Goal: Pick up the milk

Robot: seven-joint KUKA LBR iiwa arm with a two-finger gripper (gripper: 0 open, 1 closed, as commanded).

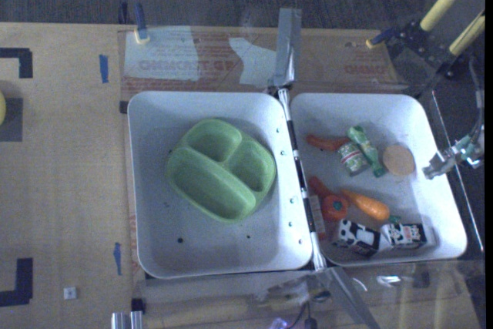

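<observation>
In the right-hand white bin point(431, 127), near its front wall, lies the milk point(357, 236), a small carton patterned in black and white like a cow, resting on its side. Its long axis runs roughly left to right, tilted slightly so the left end sits a little farther back; which end is the top cannot be made out. Just to its right, touching or nearly so, lies a second small carton point(406, 234) with dark and green markings. The gripper point(451, 158) hangs at the right edge of the same bin, above its rim, well apart from the milk, which lies nearer and to the left of it. Whether its fingers are spread or closed cannot be told; nothing is seen between them. Between them in the bin lie an orange carrot point(367, 205), a red toy point(333, 206), a round tan biscuit point(399, 160) and a green packet point(366, 150). The left bin point(154, 243) holds a green divided plate point(222, 169).
</observation>
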